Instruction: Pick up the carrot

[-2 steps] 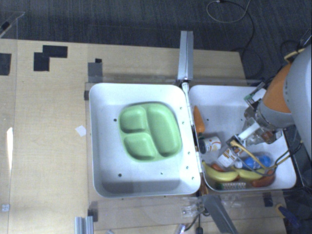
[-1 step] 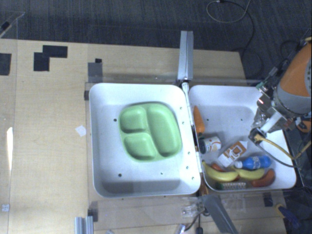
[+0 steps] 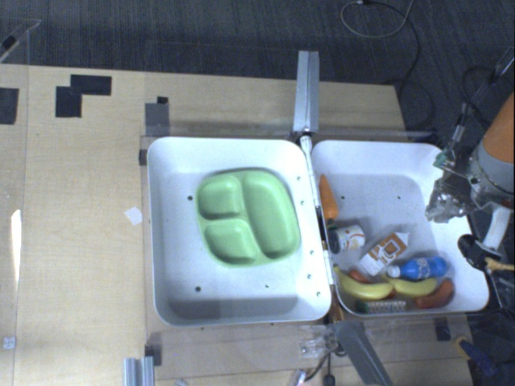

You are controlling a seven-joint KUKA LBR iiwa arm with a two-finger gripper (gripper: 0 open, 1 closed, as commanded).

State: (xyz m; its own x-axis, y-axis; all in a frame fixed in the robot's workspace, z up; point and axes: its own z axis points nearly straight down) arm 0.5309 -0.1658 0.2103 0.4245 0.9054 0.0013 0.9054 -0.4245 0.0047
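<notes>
No readable writing on the small packages (image 3: 385,252); orange slim carrot (image 3: 327,197) against right bin (image 3: 378,163) left wall, gripper (image 3: 447,202) apart at right wall, grip state unclear.

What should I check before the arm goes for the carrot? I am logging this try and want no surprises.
1. Carrot located: ok. The slim orange carrot lies in the right white bin, against its left wall.
2. Carrot free on top: ok. Nothing lies on it; the small white cup sits just below its lower end.
3. Gripper over the carrot: not ok. It hangs near the bin's right wall, across the bin from the carrot.
4. Gripper open: cannot tell.
5. Room to close beside the wall: cannot tell; the carrot looks tight to it.
6. Green divided plate out of the way: ok, in the left white bin.
</notes>
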